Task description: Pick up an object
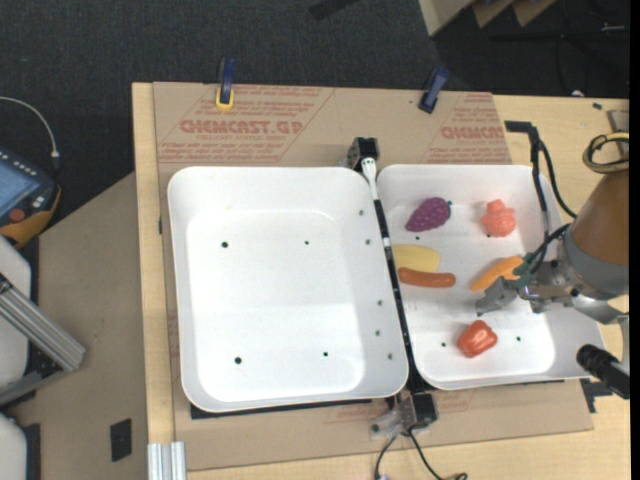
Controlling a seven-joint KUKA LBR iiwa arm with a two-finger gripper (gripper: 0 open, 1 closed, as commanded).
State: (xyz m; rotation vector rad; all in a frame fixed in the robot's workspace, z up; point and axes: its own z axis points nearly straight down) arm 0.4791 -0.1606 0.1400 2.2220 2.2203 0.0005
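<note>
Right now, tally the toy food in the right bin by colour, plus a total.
Purple: 1, the grapes
Pink: 1, the pink piece
Yellow: 1, the yellow piece
Orange: 2, the sausage and the carrot by the gripper
Red: 1, the red pepper
Total: 6

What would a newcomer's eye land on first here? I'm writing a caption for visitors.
The bright toy foods in the right bin: purple grapes and a pink piece at the far side, a red pepper at the near side. Then the claw, low by an orange carrot at that bin's right.
</note>
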